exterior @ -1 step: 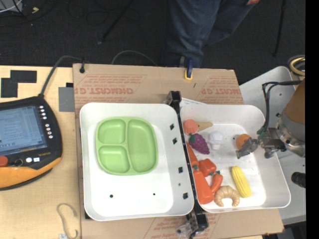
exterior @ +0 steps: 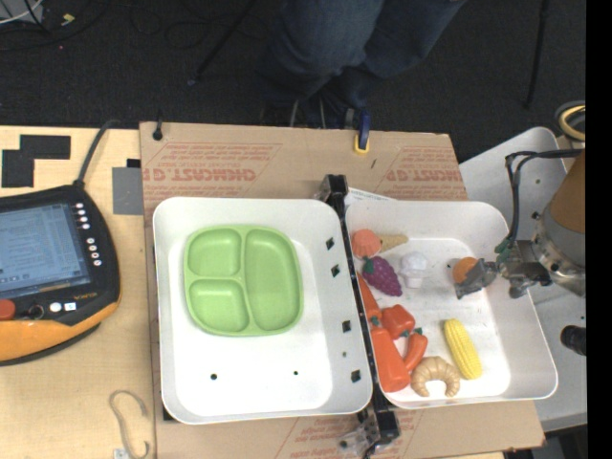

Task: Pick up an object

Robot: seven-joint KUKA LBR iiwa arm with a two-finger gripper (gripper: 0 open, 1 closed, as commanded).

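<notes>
A teach pendant (exterior: 48, 271) lay at the far left of the bench. The left bin (exterior: 206, 390) contained a green divided plate (exterior: 243, 281). The right bin (exterior: 521, 376) contained the toy foods: an ice-cream cone (exterior: 376, 244), purple grapes (exterior: 383, 275), a small white item (exterior: 414, 270), red and orange peppers (exterior: 392, 338), a croissant (exterior: 436, 377) and a corn cob (exterior: 463, 348). A small orange object (exterior: 467, 271) lay near the bin's right wall, at the gripper (exterior: 478, 280). Whether the fingers held it, or how far apart they stood, could not be determined. The arm (exterior: 564, 228) entered from the right.
</notes>
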